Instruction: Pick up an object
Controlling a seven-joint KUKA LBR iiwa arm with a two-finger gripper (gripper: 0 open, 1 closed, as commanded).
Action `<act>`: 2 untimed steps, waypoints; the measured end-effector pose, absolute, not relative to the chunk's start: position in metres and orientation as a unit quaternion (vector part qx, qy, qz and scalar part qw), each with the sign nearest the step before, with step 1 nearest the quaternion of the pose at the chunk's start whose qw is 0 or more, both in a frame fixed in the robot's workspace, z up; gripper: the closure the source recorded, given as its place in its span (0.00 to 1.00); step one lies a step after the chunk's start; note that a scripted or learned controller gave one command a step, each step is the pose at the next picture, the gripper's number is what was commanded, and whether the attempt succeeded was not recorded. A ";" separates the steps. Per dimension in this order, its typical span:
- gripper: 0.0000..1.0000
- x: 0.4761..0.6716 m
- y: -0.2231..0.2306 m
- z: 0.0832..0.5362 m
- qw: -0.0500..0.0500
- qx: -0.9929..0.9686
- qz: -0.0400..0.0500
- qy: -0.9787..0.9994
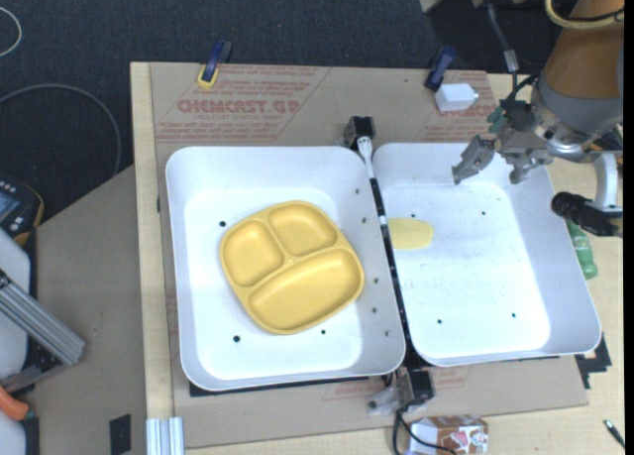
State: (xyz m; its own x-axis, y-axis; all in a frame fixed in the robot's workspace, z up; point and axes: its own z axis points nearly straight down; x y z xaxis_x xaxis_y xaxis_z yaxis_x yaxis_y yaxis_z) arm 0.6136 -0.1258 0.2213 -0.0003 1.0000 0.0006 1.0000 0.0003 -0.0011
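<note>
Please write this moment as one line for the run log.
tool: open, nothing held, above right bin's far edge | divided yellow plate: in left bin | small yellow piece: in right bin, by divider

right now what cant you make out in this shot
- Arm: the top and right edges of the camera view cut off all but its wrist.
- Small yellow thing in the right bin: pale and blurred, so its kind is unclear.
- Gripper: its fingers look spread, with nothing visible between them.
- Green item past the right bin's rim: too small to name.
</note>
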 end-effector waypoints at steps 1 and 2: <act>0.00 0.558 -0.085 0.311 -0.004 -0.705 -0.004 -0.709; 0.00 0.513 -0.048 0.391 -0.004 -0.705 -0.004 -0.709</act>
State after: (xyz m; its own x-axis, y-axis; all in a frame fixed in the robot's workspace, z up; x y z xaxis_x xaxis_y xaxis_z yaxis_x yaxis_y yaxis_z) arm 0.5134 -0.0481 0.3910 -0.0047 1.0000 0.0007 0.9999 0.0047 0.0112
